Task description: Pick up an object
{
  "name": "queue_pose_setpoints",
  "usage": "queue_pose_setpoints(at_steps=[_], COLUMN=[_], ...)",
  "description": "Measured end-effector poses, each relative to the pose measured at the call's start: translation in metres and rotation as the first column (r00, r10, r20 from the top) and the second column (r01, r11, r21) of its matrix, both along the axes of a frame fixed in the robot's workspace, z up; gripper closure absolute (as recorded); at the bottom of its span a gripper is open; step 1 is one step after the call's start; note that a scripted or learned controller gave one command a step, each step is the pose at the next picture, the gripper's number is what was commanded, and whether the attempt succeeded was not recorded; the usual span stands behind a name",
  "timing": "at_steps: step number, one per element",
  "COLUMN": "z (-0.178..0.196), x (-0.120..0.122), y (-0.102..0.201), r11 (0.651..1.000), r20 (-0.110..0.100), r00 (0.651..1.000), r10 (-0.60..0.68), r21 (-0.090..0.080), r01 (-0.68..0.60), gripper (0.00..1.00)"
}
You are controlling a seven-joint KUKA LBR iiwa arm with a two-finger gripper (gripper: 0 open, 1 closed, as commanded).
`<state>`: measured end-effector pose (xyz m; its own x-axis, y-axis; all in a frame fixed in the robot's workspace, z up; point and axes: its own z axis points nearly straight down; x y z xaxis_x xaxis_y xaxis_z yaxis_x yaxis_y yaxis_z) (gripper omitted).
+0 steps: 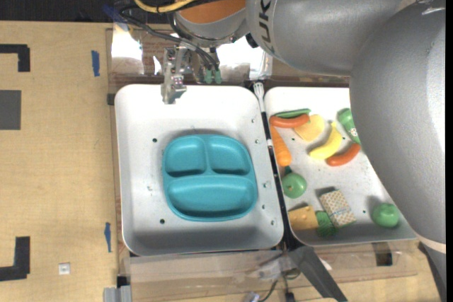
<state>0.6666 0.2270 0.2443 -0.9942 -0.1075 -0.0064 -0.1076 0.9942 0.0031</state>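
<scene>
- Plainly, the left bin (134, 152) holds a teal divided tray (209, 177) at its middle.
- Above its far rim hangs the gripper (172, 85), nothing visible between its prongs; wide or narrow I cannot tell.
- Graspable pieces, such as the banana (327, 143), lie rightward in the right bin (311, 177), well apart from the gripper.

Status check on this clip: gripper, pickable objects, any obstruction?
Gripper over left bin's far edge, nothing seen in it. Toy food pieces in right bin. Teal tray in left bin.
</scene>
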Motion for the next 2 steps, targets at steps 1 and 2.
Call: queue_pose_setpoints(at_steps=[1, 2], z=[0.048, -0.136], x=[-0.004, 0.003], y=[-0.080, -0.042], r11=[0.962, 0.925], r20=[0.007, 0.011], r00=[0.962, 0.925], r10=[0.275, 0.381], r21=[-0.005, -0.004], r01=[-0.275, -0.381], gripper=[1.00, 1.00])
